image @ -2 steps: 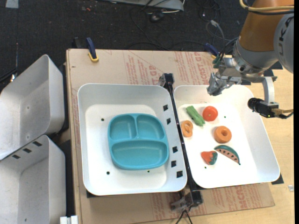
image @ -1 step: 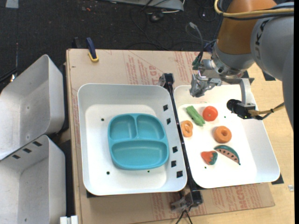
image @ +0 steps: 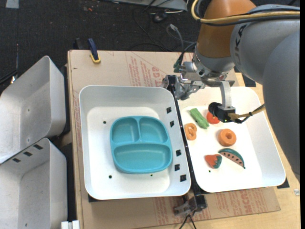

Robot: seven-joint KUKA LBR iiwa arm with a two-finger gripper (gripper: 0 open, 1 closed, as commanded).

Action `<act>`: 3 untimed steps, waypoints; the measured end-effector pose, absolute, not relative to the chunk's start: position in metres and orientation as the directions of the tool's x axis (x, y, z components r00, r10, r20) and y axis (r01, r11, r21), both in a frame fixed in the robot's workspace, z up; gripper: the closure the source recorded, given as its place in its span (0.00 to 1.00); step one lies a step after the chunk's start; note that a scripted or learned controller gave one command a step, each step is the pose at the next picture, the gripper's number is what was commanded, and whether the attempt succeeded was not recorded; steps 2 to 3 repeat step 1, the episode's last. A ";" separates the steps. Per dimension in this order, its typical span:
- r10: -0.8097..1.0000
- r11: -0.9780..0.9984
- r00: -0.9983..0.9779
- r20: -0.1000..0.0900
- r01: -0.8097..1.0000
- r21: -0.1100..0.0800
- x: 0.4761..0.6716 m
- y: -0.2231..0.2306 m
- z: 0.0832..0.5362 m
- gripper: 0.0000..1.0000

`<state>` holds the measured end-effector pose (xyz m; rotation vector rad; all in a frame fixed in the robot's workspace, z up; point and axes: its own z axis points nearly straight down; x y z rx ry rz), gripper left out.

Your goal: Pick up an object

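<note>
Lining up on the green pod looks easiest, I'd say: the pincer sits just above it at the right bin's upper-left corner. Can't tell its opening. Straddle the pod's narrow side.

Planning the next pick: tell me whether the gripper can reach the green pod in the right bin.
Probably yes. The gripper hangs close by the green pod, which lies uncovered; the orange ring right beside it might get nudged.
</note>
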<state>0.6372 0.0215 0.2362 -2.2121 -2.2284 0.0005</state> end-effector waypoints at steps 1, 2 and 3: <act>1.000 0.006 -0.006 0.000 1.000 0.002 0.653 0.073 0.228 1.00; 1.000 0.006 -0.006 0.000 1.000 0.002 0.653 0.073 0.228 1.00; 1.000 0.006 -0.006 0.000 1.000 0.002 0.653 0.073 0.228 1.00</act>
